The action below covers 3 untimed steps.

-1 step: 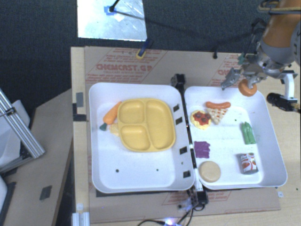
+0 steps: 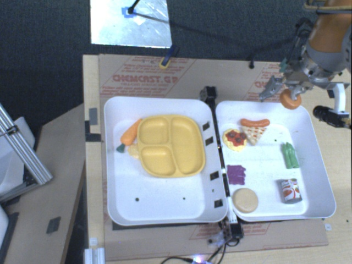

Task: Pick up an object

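Above the far right corner of the right white bin (image 2: 319, 147), the gripper (image 2: 287, 92) hung with a small round orange object (image 2: 290, 100) clamped between its fingers, clear of the bin floor. Below it lay a red sausage (image 2: 254, 123) touching a pizza slice (image 2: 256, 133), a plate of spaghetti (image 2: 235, 139), a green pod (image 2: 289, 154), a purple piece (image 2: 236, 174), a tan round disc (image 2: 245, 199) and a small red can (image 2: 290, 190). Across the divider, the left white bin (image 2: 118, 147) held a yellow compartment tray (image 2: 168, 146) with an orange carrot (image 2: 131, 132) just beside it.
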Available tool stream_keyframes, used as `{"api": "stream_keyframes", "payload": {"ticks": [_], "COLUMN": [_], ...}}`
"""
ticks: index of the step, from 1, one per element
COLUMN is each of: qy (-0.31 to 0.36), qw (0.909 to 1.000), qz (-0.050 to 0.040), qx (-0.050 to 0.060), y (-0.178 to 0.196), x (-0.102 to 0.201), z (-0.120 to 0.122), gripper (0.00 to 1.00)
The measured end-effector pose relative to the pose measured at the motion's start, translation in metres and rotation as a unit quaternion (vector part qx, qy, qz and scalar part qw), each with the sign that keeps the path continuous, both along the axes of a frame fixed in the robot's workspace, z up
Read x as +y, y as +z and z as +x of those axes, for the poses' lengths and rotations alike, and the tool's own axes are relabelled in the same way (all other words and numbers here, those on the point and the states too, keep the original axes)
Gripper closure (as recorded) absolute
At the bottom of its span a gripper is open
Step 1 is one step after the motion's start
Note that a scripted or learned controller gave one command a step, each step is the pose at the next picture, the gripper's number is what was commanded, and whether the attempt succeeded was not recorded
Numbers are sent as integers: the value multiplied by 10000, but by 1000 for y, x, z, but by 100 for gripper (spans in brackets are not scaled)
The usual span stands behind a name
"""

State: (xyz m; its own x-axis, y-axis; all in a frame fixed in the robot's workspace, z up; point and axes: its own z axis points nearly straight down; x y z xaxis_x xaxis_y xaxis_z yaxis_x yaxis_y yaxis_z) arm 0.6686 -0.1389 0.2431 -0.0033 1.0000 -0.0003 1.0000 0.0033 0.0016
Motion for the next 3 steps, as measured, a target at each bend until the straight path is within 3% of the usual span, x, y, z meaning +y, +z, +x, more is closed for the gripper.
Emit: {"api": "stream_keyframes", "payload": {"ticks": [2,3], "qy": [4,-36], "qw": [10000,10000], "qz": [-3,-5], "qx": [6,91], "y": [-118,-144], "x": [-6,-10], "z": [3,1], "gripper": [0,0]}}
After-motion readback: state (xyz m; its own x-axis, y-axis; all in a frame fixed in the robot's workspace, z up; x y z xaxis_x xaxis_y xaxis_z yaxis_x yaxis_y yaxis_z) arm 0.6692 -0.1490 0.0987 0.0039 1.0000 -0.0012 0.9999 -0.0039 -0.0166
